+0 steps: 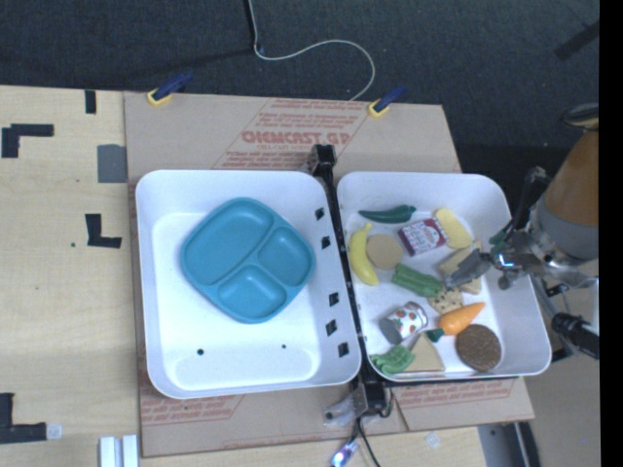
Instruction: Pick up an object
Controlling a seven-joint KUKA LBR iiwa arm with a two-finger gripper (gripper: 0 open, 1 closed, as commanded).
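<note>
The right bin (487, 191) holds several toy foods. Among them are a green chili (387, 214), a banana (361, 254), a yellow piece (453, 228), a red-and-white packet (421, 235) and a green cucumber (417, 281). Nearer the front lie a silver can (404, 320), a carrot (459, 317) and a brown round cookie (478, 347). My gripper (479, 264) reaches in from the right and hangs low over the bin's right-middle, just above the carrot and beside a tan cracker (447, 300). I see nothing plainly held in it.
The left bin (156, 261) holds a blue divided plate (247, 258). A black divider (336, 261) runs between the two bins. Both bins rest on cardboard (282, 134), and a white cable (321, 52) loops behind it. The arm's orange band (576, 183) stands at the right edge.
</note>
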